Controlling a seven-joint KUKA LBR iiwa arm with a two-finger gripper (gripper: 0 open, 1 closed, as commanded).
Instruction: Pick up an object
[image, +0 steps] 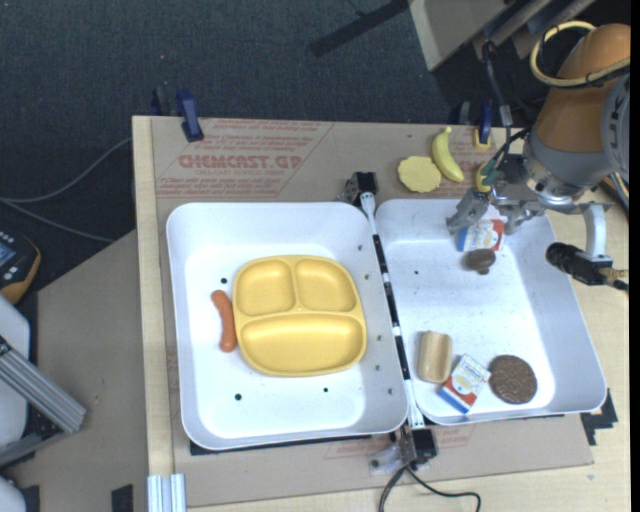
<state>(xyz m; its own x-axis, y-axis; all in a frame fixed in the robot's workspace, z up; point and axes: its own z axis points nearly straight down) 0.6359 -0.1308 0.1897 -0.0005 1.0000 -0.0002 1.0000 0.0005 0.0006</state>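
**Carton at the far edge of the right bin, pincer over it**

Carton (484, 237), small, white with red and blue, is what we take as the target; it lies in the far part of the right bin (560, 330), with a small brown lump (481, 261) touching its near side.

Going left to right: the left bin (190, 300) holds a yellow divided plate (297, 315) with a sausage (226, 320) just beside its left rim, well apart from the action. In the right bin's near part lie a tan cup (434, 356), a second carton (464, 384) and a brown cookie (512, 379).

We judge the main risks to be these: the fingers may close on the brown lump too, or push the carton against the far wall so it slips out.

The pincer (492, 212) hangs right above the carton, fingers spread; nothing sits between them, and we cannot tell whether they touch it.
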